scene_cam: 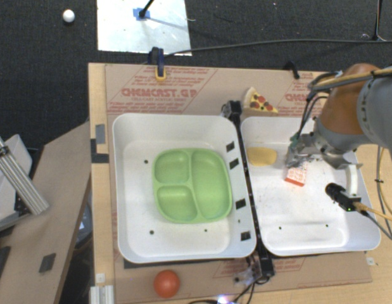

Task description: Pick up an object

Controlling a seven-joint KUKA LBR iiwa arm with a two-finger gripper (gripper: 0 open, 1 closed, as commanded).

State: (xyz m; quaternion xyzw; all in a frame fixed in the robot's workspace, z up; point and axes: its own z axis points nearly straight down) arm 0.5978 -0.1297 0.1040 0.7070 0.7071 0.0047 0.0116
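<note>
Reaching down into the right bin [309, 233], the gripper [299, 158] sits just above a small red-and-white object [296, 177], a yellow piece [261, 156] just beside it; whether it is open or shut, I cannot tell.

The robot arm [376, 106] is a rounded, smooth grey casing; a broad orange band [342, 109] wraps it above the wrist; thin pale cables [328, 80] run along its upper side; the metal two-finger gripper [299, 154] is silvery grey.
</note>
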